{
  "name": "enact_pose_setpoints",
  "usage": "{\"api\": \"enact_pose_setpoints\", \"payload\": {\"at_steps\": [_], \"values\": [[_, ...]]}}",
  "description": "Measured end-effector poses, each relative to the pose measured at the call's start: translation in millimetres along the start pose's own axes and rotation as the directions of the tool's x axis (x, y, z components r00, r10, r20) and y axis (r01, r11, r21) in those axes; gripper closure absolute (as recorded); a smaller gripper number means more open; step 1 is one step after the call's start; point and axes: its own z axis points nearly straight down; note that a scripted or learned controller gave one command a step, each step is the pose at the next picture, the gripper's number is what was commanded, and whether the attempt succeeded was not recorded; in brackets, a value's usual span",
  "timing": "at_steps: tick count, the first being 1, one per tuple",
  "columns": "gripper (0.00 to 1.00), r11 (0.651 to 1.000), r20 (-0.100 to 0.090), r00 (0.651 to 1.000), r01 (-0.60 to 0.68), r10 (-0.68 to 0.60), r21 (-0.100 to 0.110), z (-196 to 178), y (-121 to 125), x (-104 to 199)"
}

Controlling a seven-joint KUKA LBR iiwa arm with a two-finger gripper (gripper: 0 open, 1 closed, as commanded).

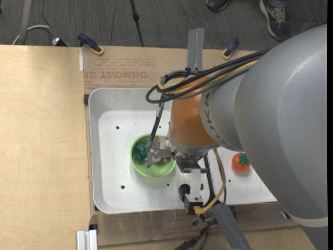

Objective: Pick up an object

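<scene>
Green bowl [152,168] is sitting low in the left white bin [106,139], and the claw [154,157] is hanging right over its inner edge, reaching into it; whether anything is pinched there I cannot tell. Something teal [140,151] is lying inside the bowl just left of the claw. Farther right, an orange ball [240,162] is resting beside the arm [291,134]. Beyond the bins, two clamps [90,43] are gripping the bench.
</scene>
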Motion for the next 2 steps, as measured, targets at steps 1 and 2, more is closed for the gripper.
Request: {"api": "enact_pose_setpoints", "payload": {"at_steps": [1,2], "values": [[1.00,1.000,0.001,1.000,-0.008,0.008,0.002,-8.3,1.1,-2.8],[1.00,0.901,-0.001,0.901,-0.433,0.433,-0.003,-62.5,3.1,64.2]]}}
